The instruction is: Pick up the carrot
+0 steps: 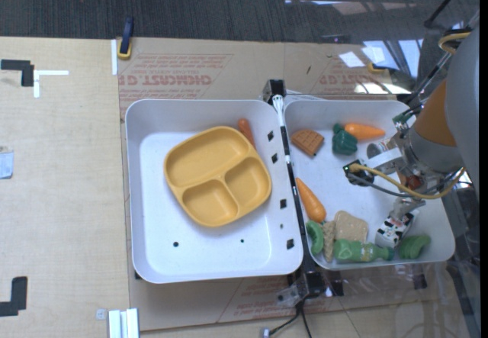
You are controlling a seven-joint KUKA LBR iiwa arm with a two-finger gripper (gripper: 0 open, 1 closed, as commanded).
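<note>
Two orange carrot-like pieces lie in the right bin [438, 241]. One carrot [364, 130] with a dark green top [344, 140] rests near the far wall. The other carrot [310, 200] lies along the bin's left wall, its narrow end pointing to the far side. My gripper [394, 230] hangs low over the near right part of this bin, below the grey arm [450, 111] and its looped cables [381, 178]. It is well right of the near carrot and well in front of the far one, with nothing visibly in it.
A brown waffle piece [307, 142], a tan bread slice [351, 226], a green bottle [358, 252] and a green piece [414, 245] share the right bin. The left bin [145, 237] holds a yellow divided plate [217, 176] and a reddish sausage [245, 130].
</note>
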